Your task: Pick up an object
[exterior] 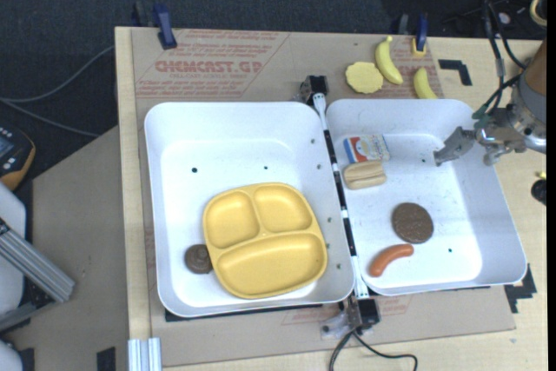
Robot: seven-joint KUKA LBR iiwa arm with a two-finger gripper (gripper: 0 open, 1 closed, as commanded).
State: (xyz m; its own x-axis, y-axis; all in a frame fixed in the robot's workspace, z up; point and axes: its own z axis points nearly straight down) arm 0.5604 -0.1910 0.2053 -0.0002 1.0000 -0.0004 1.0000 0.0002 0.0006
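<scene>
Overhead, the tool [473, 145] hangs open and holding nothing above the right bin [491, 217], whose floor holds a carton [365, 149], bun [364, 176], patty [412, 222] and sausage [390, 258].

Two yellow bananas [390, 61] and a yellow disc [364, 77] on the bench [217, 65], behind the bins.

Single fixed camera, high above the bench [261, 65], looks down obliquely on both white bins [165, 187], arm entering right.
</scene>
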